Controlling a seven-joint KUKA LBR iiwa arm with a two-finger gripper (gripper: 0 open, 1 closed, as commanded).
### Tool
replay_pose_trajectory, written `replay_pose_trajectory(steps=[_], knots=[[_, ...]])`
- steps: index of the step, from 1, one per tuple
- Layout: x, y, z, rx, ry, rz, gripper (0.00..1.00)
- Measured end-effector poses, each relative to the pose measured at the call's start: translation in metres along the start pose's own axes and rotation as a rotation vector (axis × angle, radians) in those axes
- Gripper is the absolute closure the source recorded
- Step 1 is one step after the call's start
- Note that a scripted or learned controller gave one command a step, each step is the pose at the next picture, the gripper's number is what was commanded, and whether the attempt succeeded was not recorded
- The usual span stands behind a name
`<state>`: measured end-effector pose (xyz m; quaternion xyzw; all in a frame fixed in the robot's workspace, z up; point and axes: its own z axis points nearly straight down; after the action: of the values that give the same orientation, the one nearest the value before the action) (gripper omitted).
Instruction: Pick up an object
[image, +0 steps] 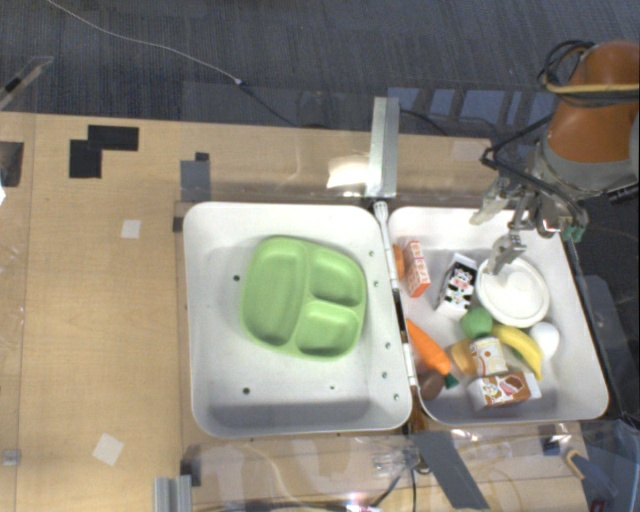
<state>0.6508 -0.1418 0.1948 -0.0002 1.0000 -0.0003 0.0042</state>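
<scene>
Wooden bench (90, 330) carries two white bins (210, 400); whether the claw (510, 245) is spread is unclear.

Bright, even overhead light, glare on the bench (350, 172), slightly soft focus.

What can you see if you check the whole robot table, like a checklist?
Surface: wooden bench bearing two white bins, left bin and right bin, side by side.
Job's things: right bin holds a white bowl, banana, carrot, orange carton and small jar.
Clutter: green divided tray lies in the left bin.
Grippers: gripper hangs over the bowl's upper edge; nothing seen between its jaws.
Cables: black cables by the arm; thin wire on the floor.
Surroundings: dark carpet behind the bench.
</scene>
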Motion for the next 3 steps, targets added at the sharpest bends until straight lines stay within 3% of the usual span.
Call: replay_pose_trajectory(steps=[1,2,3], knots=[[-0.007,0.042,0.09,0.0,-0.007,-0.007,0.0],[0.103,-0.002,0.102,0.002,-0.007,-0.02,0.0],[-0.005,-0.003,0.105,-0.007,0.077,-0.038,0.0]])
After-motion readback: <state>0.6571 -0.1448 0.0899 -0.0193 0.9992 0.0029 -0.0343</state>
